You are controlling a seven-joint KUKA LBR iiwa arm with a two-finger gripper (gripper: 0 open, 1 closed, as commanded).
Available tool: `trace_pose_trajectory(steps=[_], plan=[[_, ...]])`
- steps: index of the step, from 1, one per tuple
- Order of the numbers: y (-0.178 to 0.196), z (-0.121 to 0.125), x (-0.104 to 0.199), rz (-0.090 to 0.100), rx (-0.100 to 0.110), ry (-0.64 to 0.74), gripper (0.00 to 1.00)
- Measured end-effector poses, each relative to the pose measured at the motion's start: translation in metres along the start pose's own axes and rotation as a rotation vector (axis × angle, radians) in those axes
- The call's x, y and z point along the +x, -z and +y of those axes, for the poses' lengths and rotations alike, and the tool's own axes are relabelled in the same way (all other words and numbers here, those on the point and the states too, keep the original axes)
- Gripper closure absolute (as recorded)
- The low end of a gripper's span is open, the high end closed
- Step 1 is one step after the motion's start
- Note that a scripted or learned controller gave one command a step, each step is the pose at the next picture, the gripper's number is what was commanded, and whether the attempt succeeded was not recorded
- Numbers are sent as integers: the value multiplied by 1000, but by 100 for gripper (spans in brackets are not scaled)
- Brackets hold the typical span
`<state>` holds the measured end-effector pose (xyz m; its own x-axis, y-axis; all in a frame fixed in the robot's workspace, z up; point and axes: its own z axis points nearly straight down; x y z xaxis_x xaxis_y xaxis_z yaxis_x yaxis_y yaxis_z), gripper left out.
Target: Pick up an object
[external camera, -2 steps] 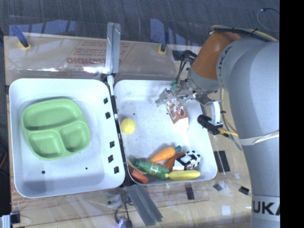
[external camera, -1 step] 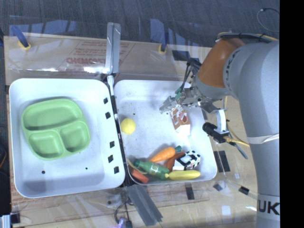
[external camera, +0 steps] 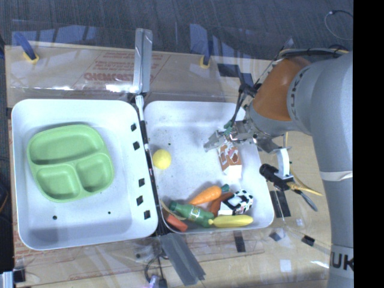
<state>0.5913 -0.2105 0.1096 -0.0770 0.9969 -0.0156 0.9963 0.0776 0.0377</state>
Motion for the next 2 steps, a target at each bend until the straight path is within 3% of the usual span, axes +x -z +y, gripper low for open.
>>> trace_pose_trajectory(steps=[1,2], plan=[[15,3,-3,-7,-8,2,100],[14,3,-2,-6,-7,4,0]])
